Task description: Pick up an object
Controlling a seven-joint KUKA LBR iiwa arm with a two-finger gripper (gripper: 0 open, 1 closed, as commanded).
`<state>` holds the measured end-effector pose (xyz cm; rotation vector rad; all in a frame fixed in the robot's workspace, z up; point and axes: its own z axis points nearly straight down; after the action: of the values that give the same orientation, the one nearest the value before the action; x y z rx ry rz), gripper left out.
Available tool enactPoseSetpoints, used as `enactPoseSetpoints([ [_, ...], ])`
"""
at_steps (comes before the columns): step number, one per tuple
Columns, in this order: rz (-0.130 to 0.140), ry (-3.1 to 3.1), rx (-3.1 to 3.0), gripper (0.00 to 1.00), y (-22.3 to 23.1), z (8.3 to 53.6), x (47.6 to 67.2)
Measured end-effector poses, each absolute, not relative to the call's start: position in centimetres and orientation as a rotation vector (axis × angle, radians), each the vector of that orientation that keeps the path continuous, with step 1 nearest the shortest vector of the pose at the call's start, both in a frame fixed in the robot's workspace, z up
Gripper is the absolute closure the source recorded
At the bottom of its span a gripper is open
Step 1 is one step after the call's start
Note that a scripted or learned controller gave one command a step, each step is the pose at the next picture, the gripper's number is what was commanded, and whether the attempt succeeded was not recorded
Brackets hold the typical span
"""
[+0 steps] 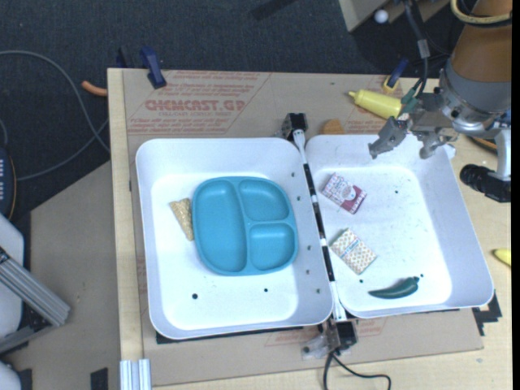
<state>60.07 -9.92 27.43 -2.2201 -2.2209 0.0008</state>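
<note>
White right bin (463,242) holds three candidates: pink packet (342,193), patterned packet (354,251), green pepper (396,288). Hand (413,140) hovers at the bin's far rim, fingers spread wide, nothing between them. Grasp not yet made; descent, closure and lift all remain.

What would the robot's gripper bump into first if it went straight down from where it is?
Probably the bare white floor at the back of the right bin. The gripper hangs open over it, and the nearest packet lies off to the side, though depth is hard to judge.
</note>
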Motion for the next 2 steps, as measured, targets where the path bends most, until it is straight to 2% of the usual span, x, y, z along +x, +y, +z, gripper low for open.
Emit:
enactPoseSetpoints([
  [1, 0.002, -2.219, -2.221, 0.00, -10.5, 16.8, 61.3],
  [2, -0.006, -2.225, -2.222, 0.00, -10.2, 8.9, 62.1],
])
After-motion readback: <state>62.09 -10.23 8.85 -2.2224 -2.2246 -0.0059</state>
